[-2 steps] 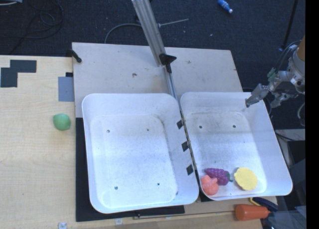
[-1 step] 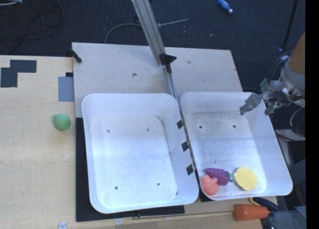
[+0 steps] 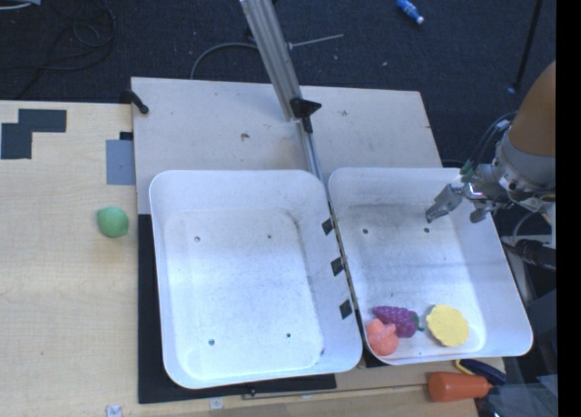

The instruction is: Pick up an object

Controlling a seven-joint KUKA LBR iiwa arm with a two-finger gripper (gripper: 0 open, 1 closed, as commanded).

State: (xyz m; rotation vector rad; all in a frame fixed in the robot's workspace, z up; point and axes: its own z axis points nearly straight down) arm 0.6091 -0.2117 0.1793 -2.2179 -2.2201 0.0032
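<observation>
- Candidate objects, three, in the right bin (image 3: 508, 297): a purple grape-like cluster (image 3: 397, 318), an orange-pink piece (image 3: 382, 337) touching it on the side nearer the camera, and a yellow round piece (image 3: 448, 325) just beside the cluster; all lie well below the gripper in the picture, toward the bin's near wall
- Placement note: the three sit bunched at the near edge, likely slid there along the sloped bin floor; the crowding leaves little room for fingers between them, the yellow piece looking the most free
- Gripper (image 3: 461, 205): two fingers spread apart, nothing between them, poised over the far-right part of the same bin; judged to be at the approach stage, no object taken yet
- Left bin (image 3: 172, 197): well to the gripper's left across the shared wall
- Off-bin items: a green ball (image 3: 113, 222) far left on the wooden bench; an orange tool handle (image 3: 458, 385) beyond the bin's near rim
</observation>
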